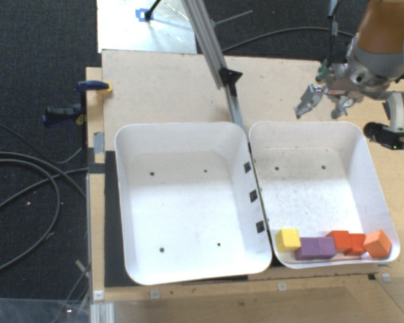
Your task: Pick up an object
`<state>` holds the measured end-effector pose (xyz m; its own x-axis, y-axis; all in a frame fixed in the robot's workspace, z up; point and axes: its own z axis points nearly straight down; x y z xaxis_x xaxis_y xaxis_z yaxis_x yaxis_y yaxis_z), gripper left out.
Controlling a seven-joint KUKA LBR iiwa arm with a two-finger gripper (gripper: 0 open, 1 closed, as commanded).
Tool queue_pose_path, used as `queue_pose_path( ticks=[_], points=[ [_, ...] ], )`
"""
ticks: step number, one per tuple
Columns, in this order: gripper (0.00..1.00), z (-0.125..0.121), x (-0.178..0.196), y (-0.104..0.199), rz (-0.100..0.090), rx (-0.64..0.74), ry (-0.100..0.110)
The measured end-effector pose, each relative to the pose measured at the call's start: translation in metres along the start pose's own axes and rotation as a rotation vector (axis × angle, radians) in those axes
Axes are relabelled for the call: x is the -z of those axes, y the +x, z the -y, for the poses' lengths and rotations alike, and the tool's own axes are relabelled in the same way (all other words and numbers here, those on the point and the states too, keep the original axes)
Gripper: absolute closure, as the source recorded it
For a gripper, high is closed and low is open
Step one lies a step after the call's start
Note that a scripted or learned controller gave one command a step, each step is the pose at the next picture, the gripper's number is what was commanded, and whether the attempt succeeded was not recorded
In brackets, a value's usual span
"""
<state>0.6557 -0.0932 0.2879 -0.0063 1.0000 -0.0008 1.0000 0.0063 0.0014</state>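
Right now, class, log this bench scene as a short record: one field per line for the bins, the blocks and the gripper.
left bin: white, shallow, no blocks in it
right bin: white, shallow, holds all the blocks
blocks: four in a row along the near wall of the right bin
block order, left to right: yellow block, purple block, red block, orange block
gripper: open, above the far rim of the right bin, nothing between its fingers
task status: no block picked up yet
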Motion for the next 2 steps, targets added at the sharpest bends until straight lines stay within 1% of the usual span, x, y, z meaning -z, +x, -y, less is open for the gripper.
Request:
queue_pose_path(
  ticks=[1,2],
  points=[
    [0.00,0.057,-0.176,0.005,-0.002,-0.005,0.008],
    [0.00,0.060,-0.198,-0.046,0.001,-0.009,0.002]
  ],
)
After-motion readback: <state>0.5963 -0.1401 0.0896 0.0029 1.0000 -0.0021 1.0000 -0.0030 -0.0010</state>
